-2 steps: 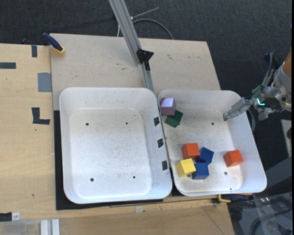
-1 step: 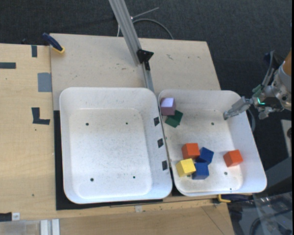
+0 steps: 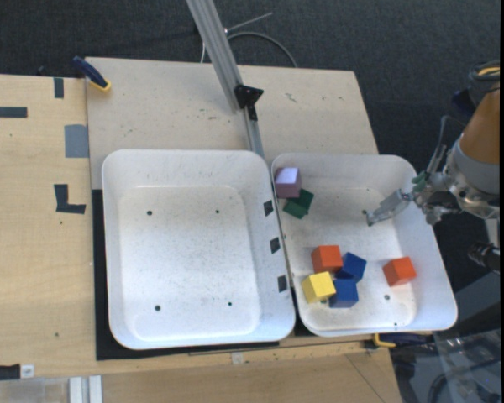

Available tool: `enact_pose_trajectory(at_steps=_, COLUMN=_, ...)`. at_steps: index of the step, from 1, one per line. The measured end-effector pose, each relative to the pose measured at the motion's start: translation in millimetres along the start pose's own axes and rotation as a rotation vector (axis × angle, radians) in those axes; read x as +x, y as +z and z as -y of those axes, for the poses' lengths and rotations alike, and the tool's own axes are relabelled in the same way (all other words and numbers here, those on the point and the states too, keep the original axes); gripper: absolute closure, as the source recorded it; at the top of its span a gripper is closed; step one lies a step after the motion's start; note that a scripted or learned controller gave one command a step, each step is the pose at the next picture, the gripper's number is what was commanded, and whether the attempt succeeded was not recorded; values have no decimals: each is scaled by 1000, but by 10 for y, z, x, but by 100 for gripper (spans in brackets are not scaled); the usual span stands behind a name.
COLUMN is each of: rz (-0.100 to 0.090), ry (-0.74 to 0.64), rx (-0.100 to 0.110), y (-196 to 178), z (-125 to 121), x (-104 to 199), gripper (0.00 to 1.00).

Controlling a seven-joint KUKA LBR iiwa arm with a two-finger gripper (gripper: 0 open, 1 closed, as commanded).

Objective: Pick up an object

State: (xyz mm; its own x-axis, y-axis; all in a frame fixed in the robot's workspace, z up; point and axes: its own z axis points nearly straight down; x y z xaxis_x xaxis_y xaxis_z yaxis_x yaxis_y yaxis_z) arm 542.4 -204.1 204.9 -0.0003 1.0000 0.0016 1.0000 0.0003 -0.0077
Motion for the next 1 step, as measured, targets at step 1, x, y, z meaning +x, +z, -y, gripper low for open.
enact_pose_trajectory(at_steps=1, rz=1, ry=-1, rx=-2, y=437, z=1, x=8, gripper=0)
